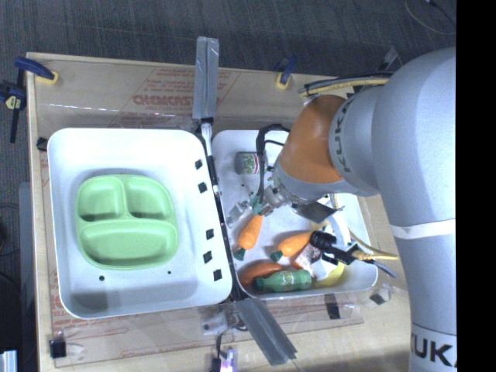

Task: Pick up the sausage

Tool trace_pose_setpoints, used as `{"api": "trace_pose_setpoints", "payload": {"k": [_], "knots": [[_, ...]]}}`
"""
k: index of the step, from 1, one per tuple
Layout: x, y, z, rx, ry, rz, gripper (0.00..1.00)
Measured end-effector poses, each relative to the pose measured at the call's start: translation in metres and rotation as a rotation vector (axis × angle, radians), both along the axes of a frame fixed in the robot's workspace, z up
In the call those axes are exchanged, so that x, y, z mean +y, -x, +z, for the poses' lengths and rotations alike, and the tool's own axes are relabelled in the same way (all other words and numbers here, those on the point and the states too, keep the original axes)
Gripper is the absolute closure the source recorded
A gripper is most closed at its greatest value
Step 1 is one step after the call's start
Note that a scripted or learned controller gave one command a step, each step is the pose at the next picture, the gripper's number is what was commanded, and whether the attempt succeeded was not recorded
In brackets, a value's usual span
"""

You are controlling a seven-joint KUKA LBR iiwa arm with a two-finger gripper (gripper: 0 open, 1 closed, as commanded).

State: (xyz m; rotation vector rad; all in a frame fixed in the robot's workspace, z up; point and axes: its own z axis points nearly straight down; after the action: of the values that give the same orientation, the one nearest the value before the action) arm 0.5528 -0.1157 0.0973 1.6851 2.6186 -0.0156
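Observation:
The sausage (259, 270), a reddish-brown oblong, lies at the front of the right bin (229, 147), just behind a green bottle (284, 281). My gripper (258, 202) hangs low over the left-middle of that bin, right at the green top of a carrot (249, 233). It is well behind the sausage and apart from it. The grey arm with its orange band covers much of the bin's right half.
A second carrot (294, 244) and a yellow banana (334, 276) lie near the sausage, and a small can (248, 163) stands at the back. The left bin (62, 153) holds a green divided plate (126, 222). A metal divider runs between the bins.

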Motion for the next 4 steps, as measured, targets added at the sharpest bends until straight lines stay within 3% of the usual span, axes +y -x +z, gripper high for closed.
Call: {"api": "trace_pose_setpoints", "payload": {"k": [1,2,3,4], "knots": [[-0.004,-0.051,0.039,0.022,-0.020,0.290,0.00],[-0.039,0.016,-0.006,0.024,-0.021,0.317,0.00],[-0.039,0.014,0.004,0.023,-0.021,0.323,1.00],[-0.075,-0.038,0.044,0.019,-0.022,0.124,1.00]]}}
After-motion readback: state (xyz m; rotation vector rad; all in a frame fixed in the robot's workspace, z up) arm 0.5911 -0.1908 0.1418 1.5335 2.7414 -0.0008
